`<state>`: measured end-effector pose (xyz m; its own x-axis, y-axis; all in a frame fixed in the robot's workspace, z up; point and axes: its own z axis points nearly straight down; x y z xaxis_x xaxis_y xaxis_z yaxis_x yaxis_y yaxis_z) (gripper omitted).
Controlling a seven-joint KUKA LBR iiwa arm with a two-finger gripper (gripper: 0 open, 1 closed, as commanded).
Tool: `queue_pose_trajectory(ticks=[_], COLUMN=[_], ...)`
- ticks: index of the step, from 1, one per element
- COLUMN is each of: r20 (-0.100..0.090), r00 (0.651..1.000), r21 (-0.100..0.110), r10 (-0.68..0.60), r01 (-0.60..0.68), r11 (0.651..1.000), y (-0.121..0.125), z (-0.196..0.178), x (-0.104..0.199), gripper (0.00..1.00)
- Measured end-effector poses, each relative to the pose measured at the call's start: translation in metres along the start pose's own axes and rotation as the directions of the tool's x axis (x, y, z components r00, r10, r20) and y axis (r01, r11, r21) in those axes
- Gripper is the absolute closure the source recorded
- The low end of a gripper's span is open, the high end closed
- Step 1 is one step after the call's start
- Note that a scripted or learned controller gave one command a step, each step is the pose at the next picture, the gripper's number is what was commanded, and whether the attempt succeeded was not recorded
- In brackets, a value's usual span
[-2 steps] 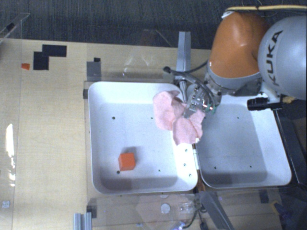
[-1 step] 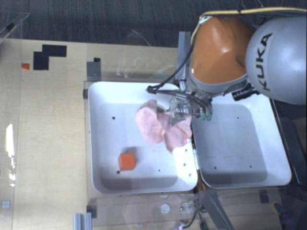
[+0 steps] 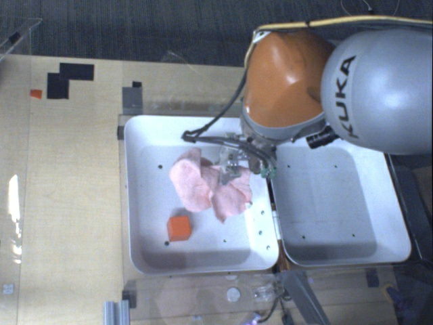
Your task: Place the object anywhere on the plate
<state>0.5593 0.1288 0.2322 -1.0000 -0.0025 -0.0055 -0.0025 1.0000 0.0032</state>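
A small orange block (image 3: 179, 228) lies on the floor of the left bin (image 3: 145, 202), toward its front. Just behind and to the right of it is a pale pink, flat, lobed piece (image 3: 196, 185), which looks like the plate. My gripper (image 3: 233, 166) hangs low over the pink piece's upper right part, under the orange wrist band (image 3: 284, 80). The gripper is well apart from the orange block. The arm's bulk hides the bin's back right corner.
The right bin (image 3: 338, 208) sits against the left one, sharing a raised middle rim (image 3: 272, 208). A black cable (image 3: 216, 117) runs from the arm down to the gripper. Wooden bench surface (image 3: 67, 195) with black markers lies to the left.
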Motion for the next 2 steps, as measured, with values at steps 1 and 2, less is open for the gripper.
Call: queue_pose_trajectory(ticks=[1,2], r20=[-0.002,-0.001], r00=[1.0,1.0], r21=[0.0,0.0], r10=[-0.001,-0.001], r01=[0.001,0.001], r11=[1.0,1.0], y=[0.0437,0.0436], z=[0.0065,0.006], x=[0.0255,0.0253], gripper=[1.0,0.0])
